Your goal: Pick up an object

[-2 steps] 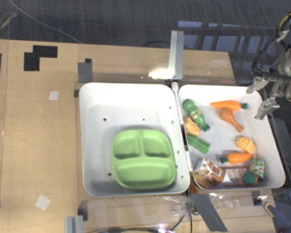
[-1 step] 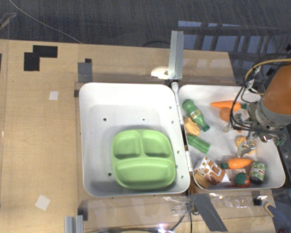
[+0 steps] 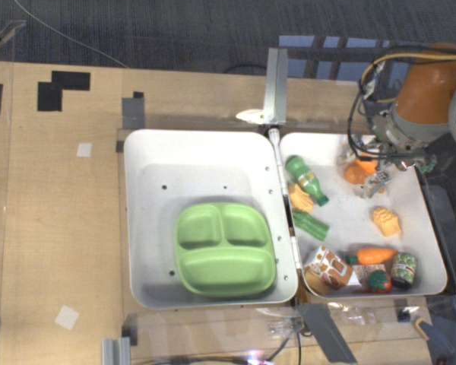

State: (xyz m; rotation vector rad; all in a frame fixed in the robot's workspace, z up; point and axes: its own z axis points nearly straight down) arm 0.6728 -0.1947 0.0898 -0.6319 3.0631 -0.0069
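View from above of a pale wooden surface carrying 2 shallow white bins side by side. The left bin contains 1 green divided plate with 3 compartments, lying in the bin's near half toward its right wall. The right bin contains the loose objects. A green bottle lies tilted near the dividing wall at the far left of this bin; a small yellow piece sits just beside its lower end, and a green cylinder lies just below that. A yellow ridged item rests alone toward the bin's right side. Along the near wall lie a brown and white patterned packet, an orange carrot, a small red and green item and a dark green can, all close together.

The arm, grey with an orange band, enters from the right and reaches over the far right corner of the right bin. Its claw points down into that corner, directly beside an orange round object, which lies on the bin floor at the claw's left. Whether the claw touches this object cannot be told, and the spread of the claw cannot be told either, since the wrist and cables obscure it.
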